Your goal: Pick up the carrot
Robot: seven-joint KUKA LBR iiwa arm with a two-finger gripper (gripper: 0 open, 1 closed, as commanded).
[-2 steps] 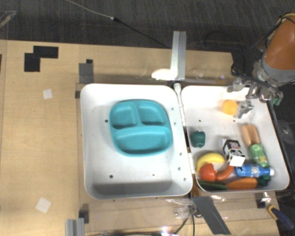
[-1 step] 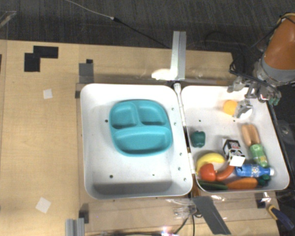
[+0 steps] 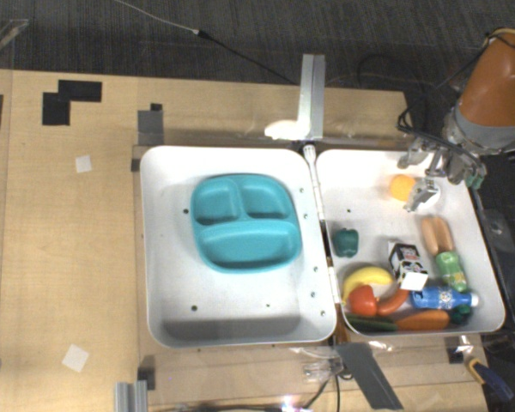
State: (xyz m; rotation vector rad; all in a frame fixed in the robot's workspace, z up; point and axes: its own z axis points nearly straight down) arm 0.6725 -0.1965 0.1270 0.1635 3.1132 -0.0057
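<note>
The jaws look apart and hold nothing, so the gripper [image 3: 429, 183], near the right bin's [image 3: 360, 166] back edge, must reach the carrot [image 3: 422, 320] by its front edge.

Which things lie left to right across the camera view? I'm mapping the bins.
Teal divided plastic tray → small green pepper → yellow round fruit → gripper → green bottle.

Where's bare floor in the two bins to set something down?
Left bin: bare floor rings the teal tray, widest along the near edge. Right bin: open floor in the far left part, between the green pepper and the yellow piece. Crowded: the near corner, where the carrot, blue bottle and lemon pile together.
</note>
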